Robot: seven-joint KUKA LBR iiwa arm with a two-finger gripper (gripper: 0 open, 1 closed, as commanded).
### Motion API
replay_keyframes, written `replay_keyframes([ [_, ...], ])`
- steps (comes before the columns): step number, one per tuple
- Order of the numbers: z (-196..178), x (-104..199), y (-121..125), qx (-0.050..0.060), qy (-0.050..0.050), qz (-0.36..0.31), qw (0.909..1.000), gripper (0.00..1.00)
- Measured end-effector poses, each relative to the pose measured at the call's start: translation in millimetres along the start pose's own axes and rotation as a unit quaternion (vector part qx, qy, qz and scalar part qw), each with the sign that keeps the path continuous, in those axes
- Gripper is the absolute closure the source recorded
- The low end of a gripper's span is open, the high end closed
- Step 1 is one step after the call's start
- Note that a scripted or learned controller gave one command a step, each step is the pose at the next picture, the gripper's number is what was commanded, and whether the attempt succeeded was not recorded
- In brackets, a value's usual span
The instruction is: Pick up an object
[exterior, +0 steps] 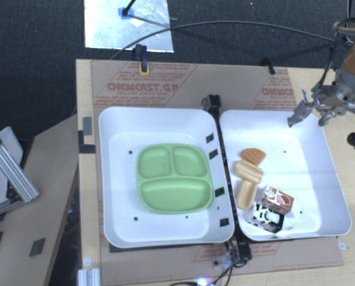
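Two white bins sit side by side on the table (pixel 88 177). The claw (pixel 309 114) hangs above the far right corner of the right bin (pixel 320 177), its fingers spread apart and nothing between them.

Candidate objects lie well below and to the left of the claw, bunched against the bin's left wall: an orange wedge (pixel 253 156), a tan roll (pixel 248 171) touching it, a tan cylinder (pixel 246 193) just below that, and a small carton (pixel 274 207) with brown and black-and-white printing at the near edge. The left bin (pixel 117 159), further left of the claw, holds a green divided plate (pixel 174 177).

Hazards from this position:
- Crowding. The objects touch or nearly touch; a descent on one is likely to push a neighbour, or to trap two at once.
- Wall proximity. The cluster sits close to the divider between the bins, so one finger may land on the rim instead of beside the object.
- Rounded shapes. The roll and cylinder could slip or squirt out if the fingers close off-centre.
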State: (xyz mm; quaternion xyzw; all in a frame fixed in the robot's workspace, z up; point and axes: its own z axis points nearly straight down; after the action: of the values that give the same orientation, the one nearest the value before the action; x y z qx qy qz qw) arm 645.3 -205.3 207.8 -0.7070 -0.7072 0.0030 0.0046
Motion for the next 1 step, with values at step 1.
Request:
replay_keyframes([
  [1,-9.0,0.8,2.9,-0.006,-0.002,-0.002,1.0,0.0],
])
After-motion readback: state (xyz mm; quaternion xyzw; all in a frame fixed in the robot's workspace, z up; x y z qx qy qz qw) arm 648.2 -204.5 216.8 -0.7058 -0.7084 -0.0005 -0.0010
